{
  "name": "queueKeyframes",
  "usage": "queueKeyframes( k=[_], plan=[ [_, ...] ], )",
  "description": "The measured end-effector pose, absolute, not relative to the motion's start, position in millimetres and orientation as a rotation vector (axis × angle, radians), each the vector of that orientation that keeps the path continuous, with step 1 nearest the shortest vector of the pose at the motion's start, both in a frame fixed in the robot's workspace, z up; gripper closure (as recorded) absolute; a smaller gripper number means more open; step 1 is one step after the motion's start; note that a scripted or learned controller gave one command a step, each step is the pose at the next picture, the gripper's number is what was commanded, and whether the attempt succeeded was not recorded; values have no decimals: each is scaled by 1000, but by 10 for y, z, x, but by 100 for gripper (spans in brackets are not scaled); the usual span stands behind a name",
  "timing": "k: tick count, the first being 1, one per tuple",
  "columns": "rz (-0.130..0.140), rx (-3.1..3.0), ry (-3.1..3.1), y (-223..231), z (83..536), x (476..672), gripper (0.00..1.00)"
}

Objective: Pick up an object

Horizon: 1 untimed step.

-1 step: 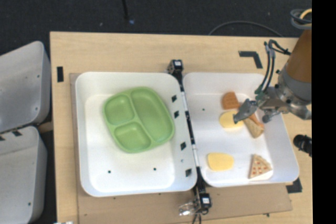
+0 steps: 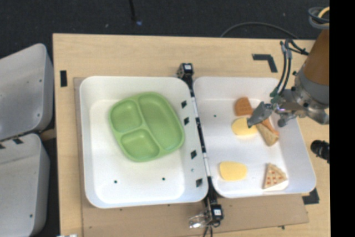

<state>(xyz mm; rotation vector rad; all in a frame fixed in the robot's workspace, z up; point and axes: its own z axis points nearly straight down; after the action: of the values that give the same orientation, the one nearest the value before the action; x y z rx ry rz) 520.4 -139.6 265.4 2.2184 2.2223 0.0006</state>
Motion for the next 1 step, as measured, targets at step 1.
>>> queueKeyframes(
  k=[1],
  plan=[
    [-3, 2222, 2222, -1429, 2190, 5124, 0]
  ],
)
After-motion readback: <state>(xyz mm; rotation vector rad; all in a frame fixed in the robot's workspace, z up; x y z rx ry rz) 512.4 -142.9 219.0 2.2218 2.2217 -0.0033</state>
